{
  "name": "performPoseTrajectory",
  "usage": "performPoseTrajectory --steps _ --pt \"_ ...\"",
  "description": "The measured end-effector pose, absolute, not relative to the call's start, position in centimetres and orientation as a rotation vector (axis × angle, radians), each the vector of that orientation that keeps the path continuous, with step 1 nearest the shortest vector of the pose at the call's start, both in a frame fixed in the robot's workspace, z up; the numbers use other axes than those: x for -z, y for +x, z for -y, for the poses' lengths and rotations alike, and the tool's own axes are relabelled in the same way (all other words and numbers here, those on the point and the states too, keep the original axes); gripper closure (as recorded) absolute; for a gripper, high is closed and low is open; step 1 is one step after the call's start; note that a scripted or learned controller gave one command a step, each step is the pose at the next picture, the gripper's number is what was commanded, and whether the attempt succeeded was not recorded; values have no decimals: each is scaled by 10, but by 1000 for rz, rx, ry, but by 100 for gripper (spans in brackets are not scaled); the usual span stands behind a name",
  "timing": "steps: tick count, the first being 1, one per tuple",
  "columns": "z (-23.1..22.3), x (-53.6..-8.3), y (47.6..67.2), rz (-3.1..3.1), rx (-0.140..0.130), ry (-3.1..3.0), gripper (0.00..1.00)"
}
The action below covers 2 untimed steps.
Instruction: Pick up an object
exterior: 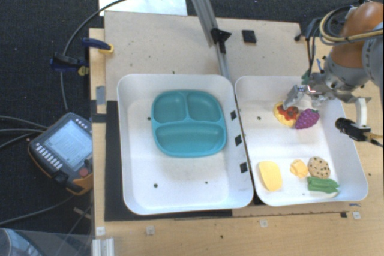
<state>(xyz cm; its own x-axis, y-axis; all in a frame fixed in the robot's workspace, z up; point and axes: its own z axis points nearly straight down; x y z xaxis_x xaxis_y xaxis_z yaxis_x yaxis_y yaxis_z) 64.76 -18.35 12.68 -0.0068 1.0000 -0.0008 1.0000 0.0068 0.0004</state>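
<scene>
2 fingers apparently spread on gripper [298, 99]: lower squarely over red-yellow toy [285, 114], avoid grapes [306, 119], then close.

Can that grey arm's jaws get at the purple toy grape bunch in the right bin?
Probably yes. The gripper hovers just up and left of the purple toy grape bunch, nothing lies on top of it, though a red and yellow toy touches its left side.
</scene>
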Motion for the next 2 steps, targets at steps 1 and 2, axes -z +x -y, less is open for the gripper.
performPoseTrajectory --steps 1,2 --pt "184 -141 649 -2227 -4 2207 100" --pt "174 -191 651 -2226 -5 2211 100"
